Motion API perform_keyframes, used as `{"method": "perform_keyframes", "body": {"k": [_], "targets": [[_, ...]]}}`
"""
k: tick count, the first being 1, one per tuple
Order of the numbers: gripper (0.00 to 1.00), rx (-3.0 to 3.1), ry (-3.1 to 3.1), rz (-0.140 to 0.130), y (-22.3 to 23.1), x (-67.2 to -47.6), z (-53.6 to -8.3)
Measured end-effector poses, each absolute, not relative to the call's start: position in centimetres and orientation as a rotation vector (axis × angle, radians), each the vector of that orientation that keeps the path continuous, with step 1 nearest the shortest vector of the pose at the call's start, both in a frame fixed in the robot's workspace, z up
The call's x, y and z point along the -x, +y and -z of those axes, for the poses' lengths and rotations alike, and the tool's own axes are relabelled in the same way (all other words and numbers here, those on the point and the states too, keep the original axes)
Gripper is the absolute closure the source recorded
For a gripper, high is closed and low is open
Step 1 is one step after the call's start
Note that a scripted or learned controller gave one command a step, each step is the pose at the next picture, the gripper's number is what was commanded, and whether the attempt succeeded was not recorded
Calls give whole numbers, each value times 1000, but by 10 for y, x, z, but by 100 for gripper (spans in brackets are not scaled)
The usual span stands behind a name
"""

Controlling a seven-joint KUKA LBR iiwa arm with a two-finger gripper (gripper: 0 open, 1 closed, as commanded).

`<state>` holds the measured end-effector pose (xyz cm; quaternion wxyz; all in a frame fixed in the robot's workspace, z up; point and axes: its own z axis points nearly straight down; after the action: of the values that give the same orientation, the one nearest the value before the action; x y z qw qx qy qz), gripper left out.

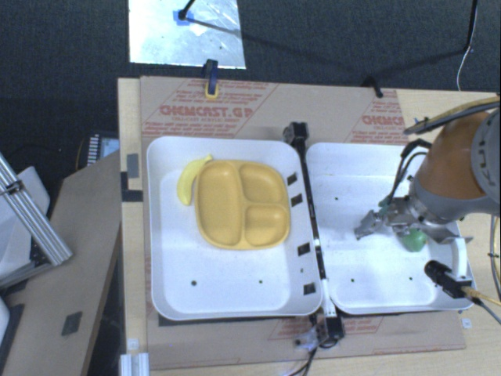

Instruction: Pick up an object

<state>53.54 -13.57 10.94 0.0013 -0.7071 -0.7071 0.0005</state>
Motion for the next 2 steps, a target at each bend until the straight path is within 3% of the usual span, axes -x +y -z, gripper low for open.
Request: {"method": "perform_keyframes", "body": {"k": [1, 2], "targets": [[100, 2224, -2222, 2, -136, -537, -122], [100, 2220, -2231, 6, -126, -538, -176]]}}
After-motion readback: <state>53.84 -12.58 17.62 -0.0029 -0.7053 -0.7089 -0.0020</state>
